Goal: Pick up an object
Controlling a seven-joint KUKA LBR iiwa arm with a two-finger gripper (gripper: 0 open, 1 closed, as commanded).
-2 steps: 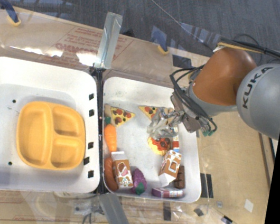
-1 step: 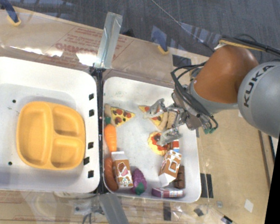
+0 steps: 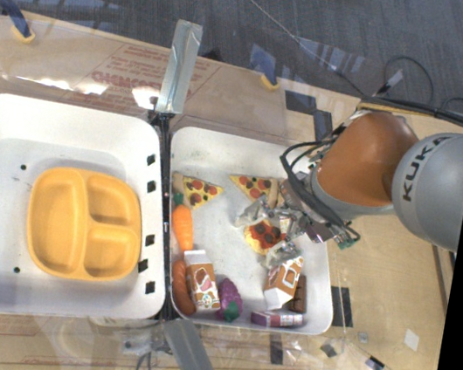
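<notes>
The gripper (image 3: 282, 224) is hanging low in the right bin (image 3: 246, 151) directly over a pizza slice (image 3: 262, 235) lying flat at the bin's middle, its grip impossible to judge from here, with 2 other slices lying off toward the left bin (image 3: 4, 117).

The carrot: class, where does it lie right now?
The carrot lies in the right bin, against its left wall, just below a pizza slice and above a small carton.
</notes>
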